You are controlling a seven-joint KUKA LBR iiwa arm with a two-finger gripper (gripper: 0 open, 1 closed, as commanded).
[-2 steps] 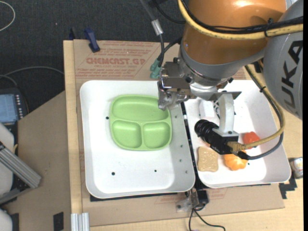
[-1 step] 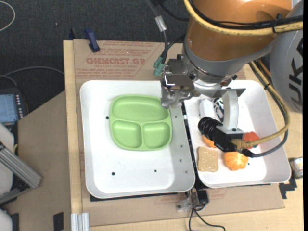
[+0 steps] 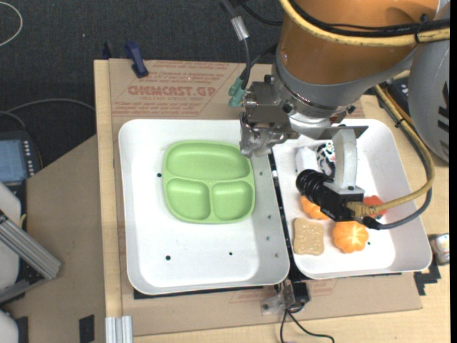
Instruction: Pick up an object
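Observation:
My gripper (image 3: 253, 143) hangs below the big orange-banded wrist, over the strip where the two bins meet, right at the upper right corner of a green divided plate (image 3: 208, 181) in the left bin (image 3: 137, 199). In the right bin (image 3: 404, 184) lie an orange tangerine-like fruit (image 3: 350, 236), a tan bread slice (image 3: 308, 236), an orange piece (image 3: 310, 207) partly hidden by robot hardware, a small orange-red bit (image 3: 373, 204) and a white thing with dark marks (image 3: 325, 153). Nothing shows between the gripper's tips.
Both bins rest on a brown cardboard sheet (image 3: 171, 84) with red lettering. A blue clip (image 3: 136, 58) sits at its far left corner. The arm's bulk covers the back of the right bin.

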